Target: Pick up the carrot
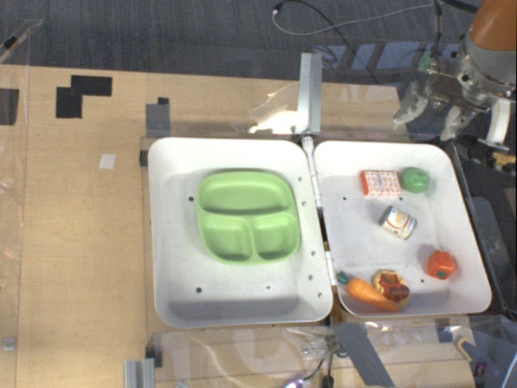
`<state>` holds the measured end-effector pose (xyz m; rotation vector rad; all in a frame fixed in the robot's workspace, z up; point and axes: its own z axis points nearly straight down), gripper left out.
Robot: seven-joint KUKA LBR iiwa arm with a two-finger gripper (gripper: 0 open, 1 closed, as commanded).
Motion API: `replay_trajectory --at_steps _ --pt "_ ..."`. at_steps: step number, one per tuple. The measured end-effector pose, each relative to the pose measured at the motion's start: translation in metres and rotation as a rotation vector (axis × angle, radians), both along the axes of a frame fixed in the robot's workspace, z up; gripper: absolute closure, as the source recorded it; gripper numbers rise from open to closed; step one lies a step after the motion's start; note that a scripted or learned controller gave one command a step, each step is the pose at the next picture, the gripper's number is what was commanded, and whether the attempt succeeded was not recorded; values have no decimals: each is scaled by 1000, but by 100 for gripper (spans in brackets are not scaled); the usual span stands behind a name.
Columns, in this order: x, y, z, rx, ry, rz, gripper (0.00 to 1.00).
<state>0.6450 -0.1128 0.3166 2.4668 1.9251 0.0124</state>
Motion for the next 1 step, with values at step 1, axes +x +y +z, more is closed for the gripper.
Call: replay_trajectory --at_steps 1 --pt "1 1 12 -2 -5 9 100"
